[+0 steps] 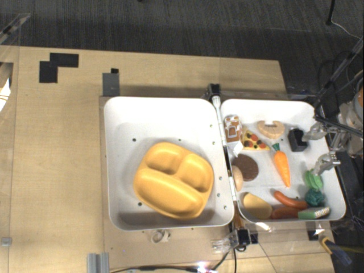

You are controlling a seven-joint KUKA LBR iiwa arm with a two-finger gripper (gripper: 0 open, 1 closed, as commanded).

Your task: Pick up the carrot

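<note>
The orange carrot [282,166], with a small green top pointing to the back, lies in the middle of the right bin [267,108], tip toward the front. My gripper [320,148] hovers at the right bin's right side, to the right of the carrot and apart from it. Its two metal fingers [314,133] stand spread, with nothing between them.
Around the carrot lie a black block [296,139], a pizza slice [253,142], a brown round cookie [246,166], a red sausage [290,198] and green vegetables [313,189]. A large yellow bread-like lump [173,179] sits in the left bin [125,152].
</note>
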